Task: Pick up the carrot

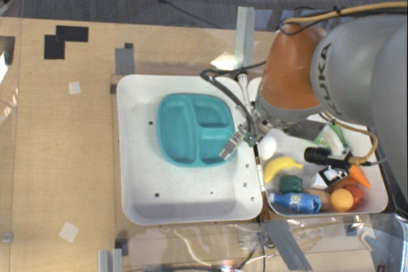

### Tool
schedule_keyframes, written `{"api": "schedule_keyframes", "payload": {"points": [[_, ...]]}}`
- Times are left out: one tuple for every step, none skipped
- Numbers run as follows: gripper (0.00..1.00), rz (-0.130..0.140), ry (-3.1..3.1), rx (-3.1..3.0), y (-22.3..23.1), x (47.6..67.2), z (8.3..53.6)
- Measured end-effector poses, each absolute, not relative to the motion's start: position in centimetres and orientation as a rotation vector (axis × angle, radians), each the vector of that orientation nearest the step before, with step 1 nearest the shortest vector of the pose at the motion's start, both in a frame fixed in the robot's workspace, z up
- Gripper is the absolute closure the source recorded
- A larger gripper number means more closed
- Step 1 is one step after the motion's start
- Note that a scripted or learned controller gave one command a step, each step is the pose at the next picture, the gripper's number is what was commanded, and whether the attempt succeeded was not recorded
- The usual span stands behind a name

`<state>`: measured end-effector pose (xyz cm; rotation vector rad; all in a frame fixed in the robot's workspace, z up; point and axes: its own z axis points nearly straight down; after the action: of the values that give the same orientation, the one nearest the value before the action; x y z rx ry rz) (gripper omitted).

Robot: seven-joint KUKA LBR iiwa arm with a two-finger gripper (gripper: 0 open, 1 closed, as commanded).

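Note:
The carrot (361,176), a small orange tapered piece, lies at the right end of the right bin (382,200), just beyond the arm's edge. My gripper (237,140) hangs under the orange wrist, over the seam between the two bins, at the right rim of a teal divided plate (191,129). That puts it well to the left of the carrot, and nothing is visibly held in it. The bulky arm hides much of the right bin's back half.
The right bin also holds a yellow banana (282,167), a dark green piece (292,183), a blue bottle (296,202), an orange ball (342,200), a white egg-like thing (268,148) and green leaves (336,134). The teal plate rests in the left bin (137,188).

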<state>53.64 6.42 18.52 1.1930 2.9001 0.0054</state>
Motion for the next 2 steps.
{"api": "schedule_keyframes", "payload": {"points": [[1.00, 0.010, 2.900, 1.177, 6.5, 53.9, 19.7], [1.00, 0.008, 2.906, 1.144, -3.3, 52.9, 31.4]]}}
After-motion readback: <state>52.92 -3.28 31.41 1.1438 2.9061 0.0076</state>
